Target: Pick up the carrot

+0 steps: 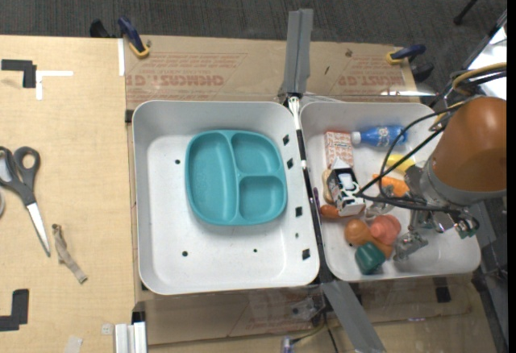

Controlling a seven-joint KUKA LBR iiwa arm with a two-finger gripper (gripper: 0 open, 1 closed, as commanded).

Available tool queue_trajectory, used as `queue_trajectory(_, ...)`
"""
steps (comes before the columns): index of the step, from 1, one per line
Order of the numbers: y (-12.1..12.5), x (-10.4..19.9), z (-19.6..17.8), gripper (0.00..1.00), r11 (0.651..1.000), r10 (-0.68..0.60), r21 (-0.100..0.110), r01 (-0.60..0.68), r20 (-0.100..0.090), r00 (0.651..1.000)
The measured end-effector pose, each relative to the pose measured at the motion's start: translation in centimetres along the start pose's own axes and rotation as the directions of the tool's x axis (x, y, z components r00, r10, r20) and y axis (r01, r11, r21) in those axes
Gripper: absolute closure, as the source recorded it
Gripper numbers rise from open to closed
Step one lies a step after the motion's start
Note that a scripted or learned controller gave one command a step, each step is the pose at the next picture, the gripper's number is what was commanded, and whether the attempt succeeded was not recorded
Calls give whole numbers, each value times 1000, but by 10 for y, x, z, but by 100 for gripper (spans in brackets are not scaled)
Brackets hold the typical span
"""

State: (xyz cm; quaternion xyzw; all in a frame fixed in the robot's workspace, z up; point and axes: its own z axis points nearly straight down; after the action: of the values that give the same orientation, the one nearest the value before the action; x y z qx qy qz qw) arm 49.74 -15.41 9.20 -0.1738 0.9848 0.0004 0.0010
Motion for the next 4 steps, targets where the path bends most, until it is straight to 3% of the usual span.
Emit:
queue_trajectory(1,-65,19,-56,0,935,354,1,-354,3,935)
queue_trajectory(2,-57,-53,-1,0,923,386,1,-386,3,923)
queue_trajectory(3,-28,-64,0,0,980,201,0,-201,1,980)
queue_trajectory(4,-28,-66,-10,100,980,200,1,-200,5,980)
